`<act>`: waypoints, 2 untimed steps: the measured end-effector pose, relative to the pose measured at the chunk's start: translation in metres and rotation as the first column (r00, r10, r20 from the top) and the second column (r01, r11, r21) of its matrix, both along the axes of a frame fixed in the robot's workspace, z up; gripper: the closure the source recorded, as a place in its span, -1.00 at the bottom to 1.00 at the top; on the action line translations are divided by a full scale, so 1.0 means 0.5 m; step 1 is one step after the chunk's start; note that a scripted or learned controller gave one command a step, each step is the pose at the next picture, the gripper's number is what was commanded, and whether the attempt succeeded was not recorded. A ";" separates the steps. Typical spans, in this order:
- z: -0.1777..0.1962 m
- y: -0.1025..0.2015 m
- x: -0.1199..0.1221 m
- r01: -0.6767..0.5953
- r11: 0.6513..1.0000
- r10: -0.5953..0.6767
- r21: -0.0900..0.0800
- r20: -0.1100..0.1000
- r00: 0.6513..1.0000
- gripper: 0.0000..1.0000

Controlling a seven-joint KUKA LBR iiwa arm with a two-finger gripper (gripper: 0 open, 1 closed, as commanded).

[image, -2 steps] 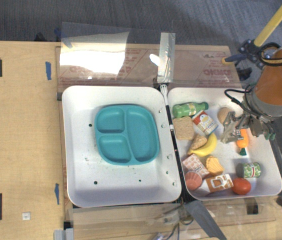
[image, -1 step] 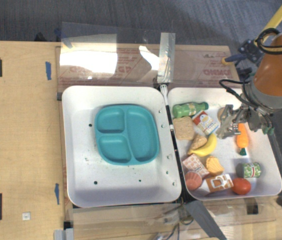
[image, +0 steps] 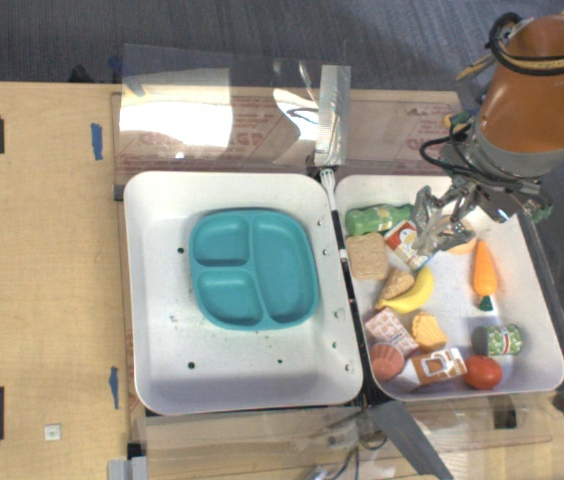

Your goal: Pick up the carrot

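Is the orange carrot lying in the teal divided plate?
No, the orange carrot lies in the right white bin, while the teal divided plate sits in the left white bin.

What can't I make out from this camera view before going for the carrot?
- Gripper: whether it is open or shut, too small and blurred over the clutter.
- Items beneath the gripper, near the banana: partly covered by it.
- Carrot: in plain sight in the right bin, apart from the gripper; its green end is too small for detail.
- Arm: cut off by the top right edge.
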State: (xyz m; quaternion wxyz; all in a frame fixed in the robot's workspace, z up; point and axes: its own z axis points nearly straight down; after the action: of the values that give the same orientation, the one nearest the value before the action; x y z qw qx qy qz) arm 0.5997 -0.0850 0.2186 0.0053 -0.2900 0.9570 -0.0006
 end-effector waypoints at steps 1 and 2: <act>-0.191 -0.153 0.009 -0.037 0.999 0.037 0.000 -0.014 0.999 1.00; -0.257 -0.266 -0.014 -0.126 0.992 0.126 -0.002 -0.005 0.992 1.00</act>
State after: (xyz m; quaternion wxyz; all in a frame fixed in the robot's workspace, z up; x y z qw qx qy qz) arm 0.5926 -0.2182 0.0899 0.0028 -0.3497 0.9368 -0.0005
